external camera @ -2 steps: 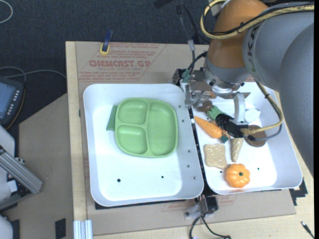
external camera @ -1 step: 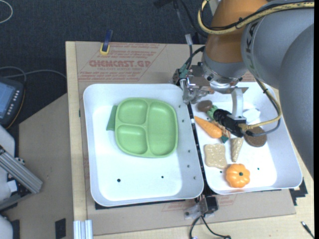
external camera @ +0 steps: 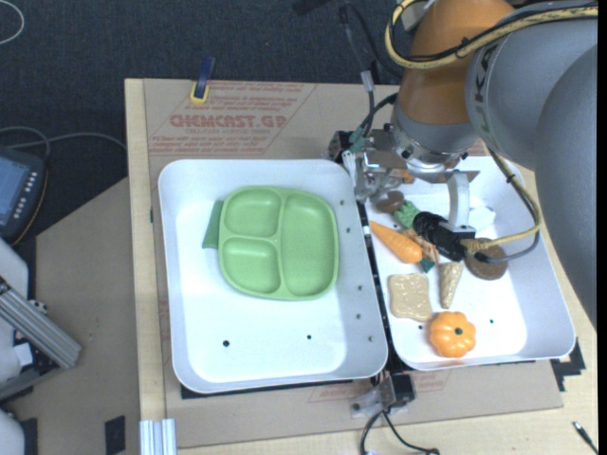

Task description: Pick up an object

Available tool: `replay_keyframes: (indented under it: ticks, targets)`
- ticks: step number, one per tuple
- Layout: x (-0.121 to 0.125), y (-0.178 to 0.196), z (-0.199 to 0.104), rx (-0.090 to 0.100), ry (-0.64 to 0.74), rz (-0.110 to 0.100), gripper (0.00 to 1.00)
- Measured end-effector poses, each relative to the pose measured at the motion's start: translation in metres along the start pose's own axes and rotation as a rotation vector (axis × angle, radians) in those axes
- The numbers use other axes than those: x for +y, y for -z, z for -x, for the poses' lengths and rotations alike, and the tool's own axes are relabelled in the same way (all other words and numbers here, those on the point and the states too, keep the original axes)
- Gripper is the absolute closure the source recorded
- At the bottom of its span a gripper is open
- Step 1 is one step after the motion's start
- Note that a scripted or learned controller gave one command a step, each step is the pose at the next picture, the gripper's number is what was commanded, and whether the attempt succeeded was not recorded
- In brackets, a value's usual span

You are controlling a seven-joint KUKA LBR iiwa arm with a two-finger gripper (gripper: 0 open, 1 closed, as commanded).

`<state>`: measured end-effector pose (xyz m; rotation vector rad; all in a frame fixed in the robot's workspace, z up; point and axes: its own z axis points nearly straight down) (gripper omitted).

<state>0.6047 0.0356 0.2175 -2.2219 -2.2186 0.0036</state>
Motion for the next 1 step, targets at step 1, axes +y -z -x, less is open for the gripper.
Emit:
replay_keyframes:
  ticks: [1]
  targets:
    - [-0.0058, -0.0028, -0.0048, 0.0, 0.002, -0.001, 1.0]
